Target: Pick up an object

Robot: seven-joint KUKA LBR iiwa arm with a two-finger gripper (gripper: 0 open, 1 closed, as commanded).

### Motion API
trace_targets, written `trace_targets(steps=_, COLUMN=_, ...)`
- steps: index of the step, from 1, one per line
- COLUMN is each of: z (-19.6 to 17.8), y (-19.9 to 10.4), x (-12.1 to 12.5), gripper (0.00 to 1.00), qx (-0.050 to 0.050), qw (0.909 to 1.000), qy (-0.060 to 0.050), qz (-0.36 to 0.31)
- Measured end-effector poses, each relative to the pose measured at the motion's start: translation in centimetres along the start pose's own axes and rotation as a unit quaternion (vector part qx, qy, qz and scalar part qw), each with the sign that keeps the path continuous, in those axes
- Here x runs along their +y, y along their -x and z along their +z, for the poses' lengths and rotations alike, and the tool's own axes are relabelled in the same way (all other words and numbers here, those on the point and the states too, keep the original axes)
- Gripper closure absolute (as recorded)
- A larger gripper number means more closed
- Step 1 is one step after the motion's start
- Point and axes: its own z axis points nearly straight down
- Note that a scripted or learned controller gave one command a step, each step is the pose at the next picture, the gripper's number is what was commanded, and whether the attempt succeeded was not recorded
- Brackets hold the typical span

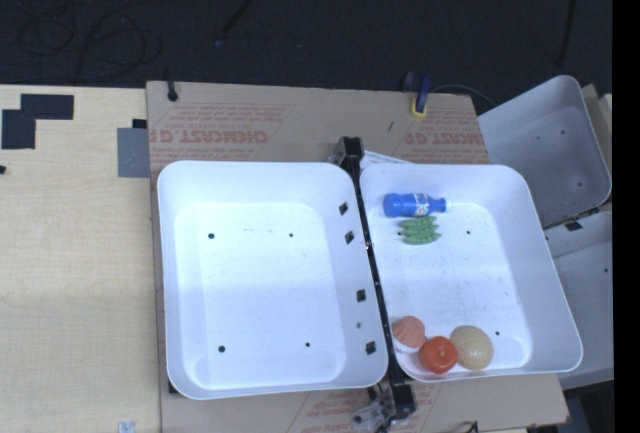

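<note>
In the right bin (pixel 540 321), nearest its front wall, a red ball (pixel 438 354) touches a pale pink one (pixel 408 330) and a tan one (pixel 472 346), while farther back a green toy (pixel 420 232) lies beside a blue bottle (pixel 413 205).

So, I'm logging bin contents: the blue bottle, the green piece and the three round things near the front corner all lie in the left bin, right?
Not quite: the camera view shows them all in the right bin: blue bottle, green piece just below it, and the three round things at the near edge.
</note>
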Motion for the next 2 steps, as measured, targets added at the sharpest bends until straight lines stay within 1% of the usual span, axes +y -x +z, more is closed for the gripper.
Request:
trace_targets(steps=1, z=2.8, y=-0.3, x=-1.7, gripper=1.00, qx=0.002, qw=1.0000, qy=-0.003, qz=0.002)
trace_targets(steps=2, z=0.1, y=-1.9, x=1.2, gripper=1.00, qx=0.000, qw=1.0000, qy=0.000, qz=-0.001)
